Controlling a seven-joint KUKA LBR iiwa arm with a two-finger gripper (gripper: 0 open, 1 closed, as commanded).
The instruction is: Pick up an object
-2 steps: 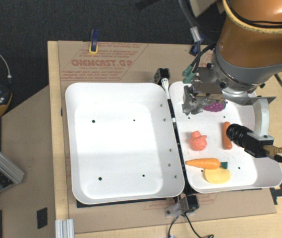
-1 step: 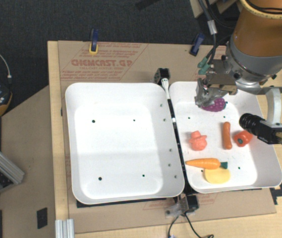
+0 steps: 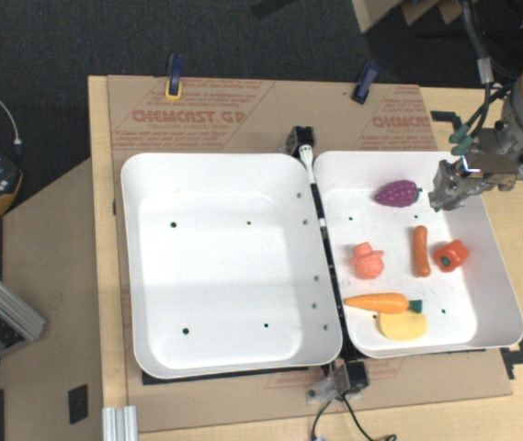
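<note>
The right bin [image 3: 482, 315] holds several toy foods. A purple grape bunch [image 3: 396, 193] lies near its back. An orange sausage-shaped piece [image 3: 420, 250] stands lengthwise in the middle, with a red pepper [image 3: 450, 255] just right of it. A pink piece [image 3: 368, 261] sits left of centre. An orange carrot [image 3: 378, 302] and a yellow piece [image 3: 402, 326] lie at the front. My gripper [image 3: 445, 196] hangs over the back right of this bin, right of the grapes and above the pepper, with nothing seen between its fingers.
The left bin [image 3: 220, 255] sits beside the right one, on a cardboard sheet [image 3: 243, 108] held by blue clamps [image 3: 175, 73]. A black clip [image 3: 300, 141] joins the bins at the back. Cables hang by the arm at the upper right.
</note>
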